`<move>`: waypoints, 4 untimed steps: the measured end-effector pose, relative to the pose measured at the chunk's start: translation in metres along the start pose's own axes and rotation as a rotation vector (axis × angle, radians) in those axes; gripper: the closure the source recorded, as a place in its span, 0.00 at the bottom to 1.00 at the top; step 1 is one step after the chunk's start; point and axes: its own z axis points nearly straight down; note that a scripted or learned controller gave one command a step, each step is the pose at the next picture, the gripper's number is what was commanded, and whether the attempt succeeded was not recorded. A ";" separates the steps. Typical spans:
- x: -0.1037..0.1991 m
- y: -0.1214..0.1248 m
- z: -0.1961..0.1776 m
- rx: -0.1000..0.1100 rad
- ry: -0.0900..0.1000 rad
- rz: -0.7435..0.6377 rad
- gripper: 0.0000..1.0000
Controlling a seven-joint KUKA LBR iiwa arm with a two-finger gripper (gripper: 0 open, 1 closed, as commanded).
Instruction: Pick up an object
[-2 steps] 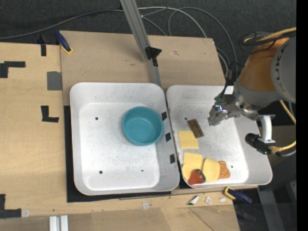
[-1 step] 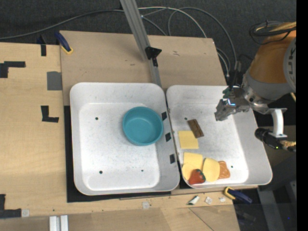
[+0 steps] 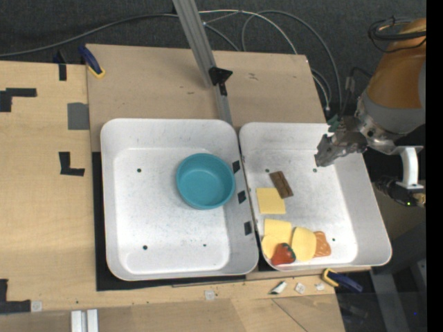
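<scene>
The right bin (image 3: 346, 206) holds a brown bar (image 3: 280, 182), a pale yellow square block (image 3: 270, 200), a yellow wedge-shaped piece (image 3: 289, 235), a red item (image 3: 282, 254) and an orange item (image 3: 322, 244), all grouped toward its left and near side. A blue bowl (image 3: 204, 180) sits in the left bin (image 3: 131, 206). My gripper (image 3: 325, 155) hangs over the right bin's far right part, well to the right of the brown bar and apart from every object. Nothing shows between its dark fingers.
A grey pole (image 3: 197, 37) slants down to the gap between the bins at the back. Cables loop across the bench behind the right bin. Small clips lie on the bench by the bin's near edge (image 3: 337, 279).
</scene>
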 end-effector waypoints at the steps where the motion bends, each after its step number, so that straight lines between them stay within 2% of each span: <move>1: 0.059 -0.007 0.014 0.005 0.002 -0.005 1.00; 3: 0.164 -0.021 0.038 0.006 0.002 -0.005 1.00; 4: 0.215 -0.025 0.026 0.004 0.003 -0.006 1.00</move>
